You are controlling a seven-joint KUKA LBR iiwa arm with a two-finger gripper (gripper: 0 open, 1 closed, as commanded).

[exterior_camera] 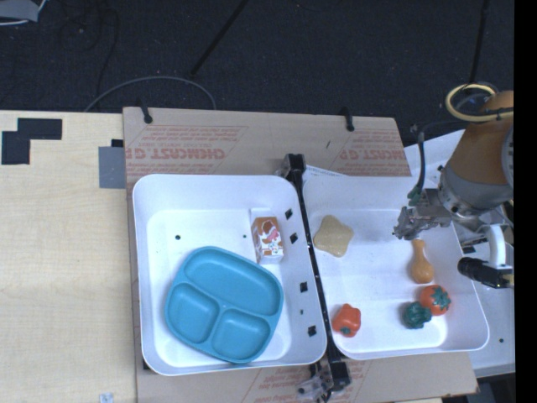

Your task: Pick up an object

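Note:
My gripper (417, 222) hangs over the right bin (369, 342), near its right side, on the grey arm with the orange band. Just below its tip lies an orange pear-shaped toy (420, 262), narrow end pointing up toward the gripper. A beige flat piece (333, 237) lies to the left of the gripper. Along the front of this bin sit a red pepper toy (346, 319), a green toy (414, 315) and a red tomato toy (435, 300).
The left bin (155, 217) holds a blue divided plate (223, 304) and a small printed box (268, 238) by the middle wall. A black divider (304, 259) runs between the bins. Cardboard (252, 145) lies behind them.

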